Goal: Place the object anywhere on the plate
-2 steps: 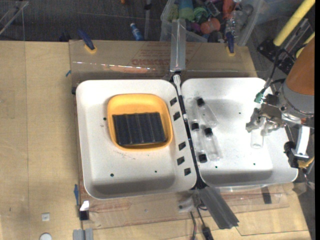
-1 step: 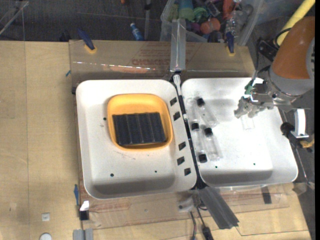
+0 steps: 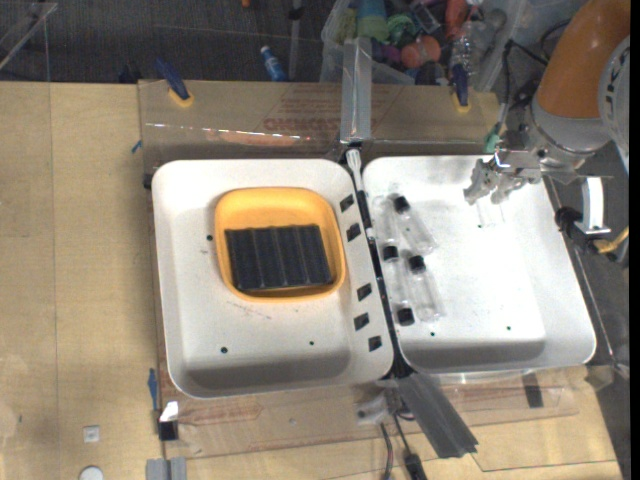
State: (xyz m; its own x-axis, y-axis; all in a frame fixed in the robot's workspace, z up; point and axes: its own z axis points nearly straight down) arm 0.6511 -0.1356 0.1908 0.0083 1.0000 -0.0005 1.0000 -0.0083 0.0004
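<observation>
An orange-yellow plate (image 3: 272,206) sits in the left bin (image 3: 190,348). A black ribbed rectangular object (image 3: 278,257) lies flat on it, covering most of the plate's floor. My gripper (image 3: 490,187) hangs over the far right part of the right bin (image 3: 500,308), well away from the plate. Its fingers stand open with nothing between them.
Clear plastic pieces with black caps (image 3: 405,258) lie along the left side of the right bin, next to the divider (image 3: 368,268). A box of colourful toys (image 3: 420,13) stands behind the bins. The arm's orange band (image 3: 585,63) is at the upper right.
</observation>
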